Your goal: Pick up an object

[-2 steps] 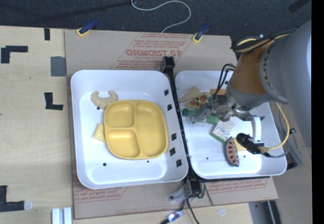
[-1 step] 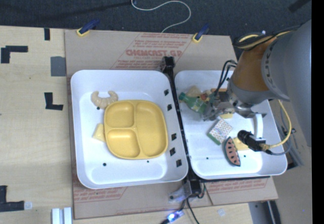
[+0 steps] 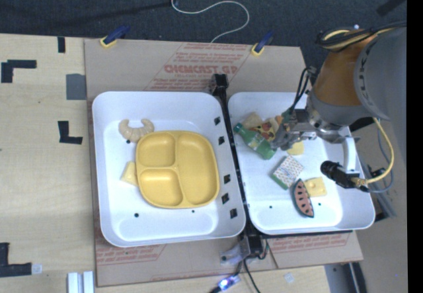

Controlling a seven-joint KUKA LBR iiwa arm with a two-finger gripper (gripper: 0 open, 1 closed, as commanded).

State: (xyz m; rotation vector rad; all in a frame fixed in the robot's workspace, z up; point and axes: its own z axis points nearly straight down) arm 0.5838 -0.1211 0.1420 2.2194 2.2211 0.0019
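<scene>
The claw [image 3: 289, 134] hangs low over the right bin's [image 3: 330, 219] toy clutter (finger state: cannot tell), poised for picking.

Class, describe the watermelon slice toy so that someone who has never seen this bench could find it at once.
Start at the right bin, the one the arm reaches over. Go to its near edge, below the checked block. The watermelon slice lies there beside a pale yellow piece; it alone is a red wedge with dark seeds and a dark rind.
</scene>
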